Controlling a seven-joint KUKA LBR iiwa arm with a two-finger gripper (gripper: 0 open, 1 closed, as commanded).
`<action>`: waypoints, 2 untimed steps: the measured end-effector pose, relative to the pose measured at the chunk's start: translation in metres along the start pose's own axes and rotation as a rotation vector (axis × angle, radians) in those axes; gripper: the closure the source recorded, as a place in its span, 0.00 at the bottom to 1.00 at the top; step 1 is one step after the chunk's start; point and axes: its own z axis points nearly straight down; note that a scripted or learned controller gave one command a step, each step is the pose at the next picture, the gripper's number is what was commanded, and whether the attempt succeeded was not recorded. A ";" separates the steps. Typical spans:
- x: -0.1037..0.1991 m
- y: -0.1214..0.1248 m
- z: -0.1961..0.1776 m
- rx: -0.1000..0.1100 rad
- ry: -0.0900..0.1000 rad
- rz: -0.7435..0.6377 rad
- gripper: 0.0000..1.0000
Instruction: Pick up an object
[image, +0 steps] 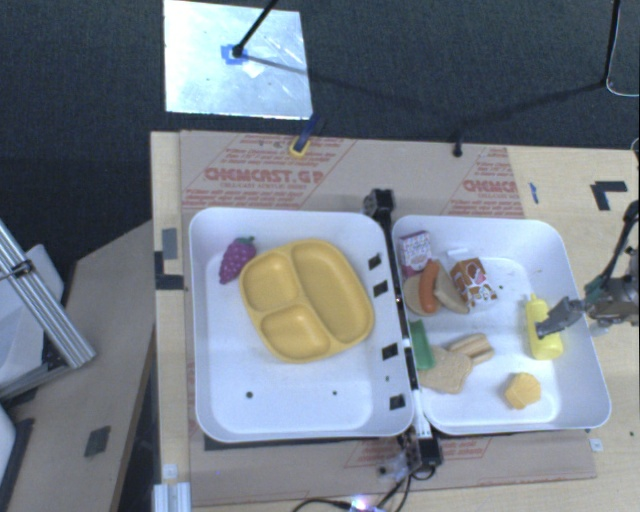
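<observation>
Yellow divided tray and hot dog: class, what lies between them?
In the camera view, between the yellow divided tray in the left bin and the hot dog in the right bin lie the bins' two adjoining white walls, joined by black clips.

A yellow three-compartment plastic tray (303, 298) and a purple toy grape bunch (236, 259) lie in the white left bin (215, 400). The white right bin (580, 400) holds a yellow squeeze bottle (543, 330), an orange-yellow cheese wedge (522, 390), a green flat bar (421, 344), a red sausage (430, 286), and a pink-and-white carton (414, 250). The bench (400, 165) is tan with red lettering.
</observation>
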 end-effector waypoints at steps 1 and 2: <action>0.001 0.003 -0.007 -0.013 -0.004 -0.004 0.00; 0.000 -0.003 0.037 -0.009 -0.002 -0.002 0.00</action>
